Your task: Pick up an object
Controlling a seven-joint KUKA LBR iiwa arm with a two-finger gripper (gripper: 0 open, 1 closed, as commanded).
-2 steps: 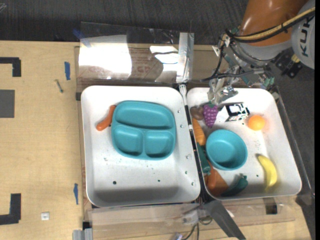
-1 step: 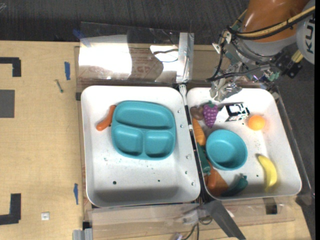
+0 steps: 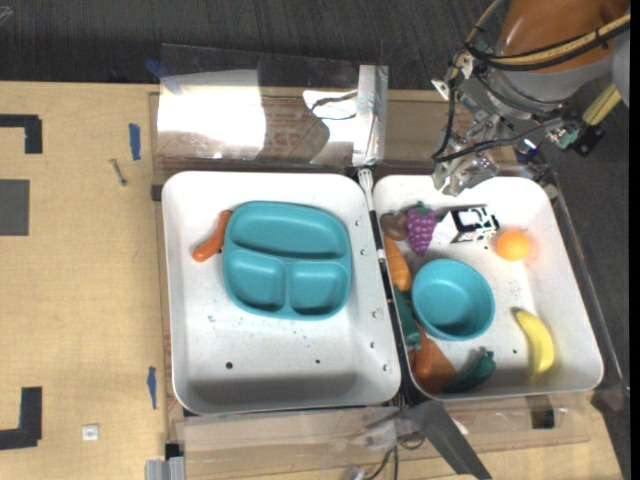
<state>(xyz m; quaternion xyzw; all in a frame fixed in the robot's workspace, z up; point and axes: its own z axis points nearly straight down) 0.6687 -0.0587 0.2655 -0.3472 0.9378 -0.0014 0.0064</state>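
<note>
Objects for picking lie in the right bin (image 3: 575, 298), on the near side of the jaws. The jaws hang at the end of the arm (image 3: 556, 28) over the far rim of that bin, and their metal parts are too small and tangled with cables to tell whether they stand wide or narrow.

Closest to the jaws, just nearward and a little left, is a bunch of purple grapes (image 3: 420, 227). Just nearward and slightly right is a small black-and-white box (image 3: 472, 221). An orange fruit (image 3: 512, 245) lies near the box, to the right of the jaws and nearer the viewer.

Farther nearward from the jaws sits a teal bowl (image 3: 453, 299), upright and open. An orange carrot (image 3: 398, 265) lies along the bin's left wall, beside the bowl and left of the jaws. A yellow banana (image 3: 535, 340) lies well nearward and right of the jaws, apart from the bowl.

At the near wall, farthest from the jaws within this bin, are a brown item (image 3: 432, 364) and a dark green item (image 3: 476, 368), touching or nearly so.

Well left of the jaws, the left bin (image 3: 290, 368) holds a teal divided plate (image 3: 288, 258) with an orange sausage-shaped piece (image 3: 210, 238) at its left edge. Both bins rest on the bench (image 3: 70, 268).
</note>
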